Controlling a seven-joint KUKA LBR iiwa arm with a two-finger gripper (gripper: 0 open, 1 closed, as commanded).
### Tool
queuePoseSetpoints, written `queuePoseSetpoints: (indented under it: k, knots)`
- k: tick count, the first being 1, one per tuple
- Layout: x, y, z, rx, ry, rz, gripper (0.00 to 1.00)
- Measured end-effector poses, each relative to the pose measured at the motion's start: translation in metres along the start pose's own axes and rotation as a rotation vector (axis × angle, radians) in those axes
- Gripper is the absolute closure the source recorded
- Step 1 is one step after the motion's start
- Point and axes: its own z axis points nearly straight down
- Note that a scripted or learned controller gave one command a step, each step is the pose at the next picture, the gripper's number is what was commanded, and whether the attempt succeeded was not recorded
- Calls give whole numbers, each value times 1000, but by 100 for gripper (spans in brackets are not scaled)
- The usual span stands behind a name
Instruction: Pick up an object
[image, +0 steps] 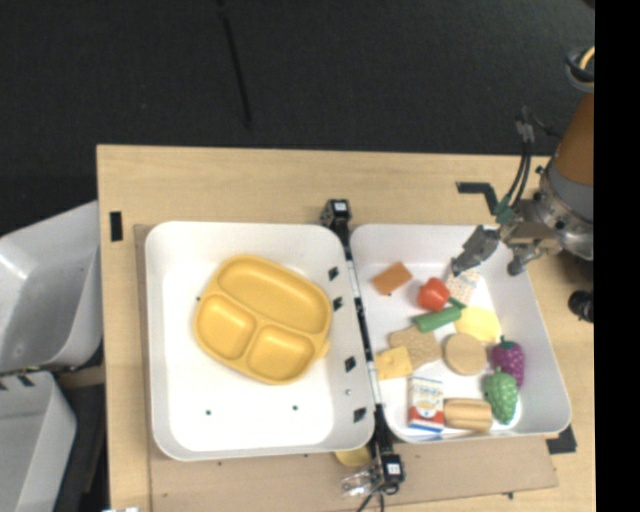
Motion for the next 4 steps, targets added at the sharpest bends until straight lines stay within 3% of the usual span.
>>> queuePoseSetpoints:
  k: [1, 2, 3, 4]
  knots:
    - [-1, 1, -11, -2, -1, -2, 100]
    - [68, -31, 29, 5, 3, -6, 100]
    - [171, -50, -14, -4, 3, -12, 100]
    - [113, -41, -58, -5, -2, 4, 100]
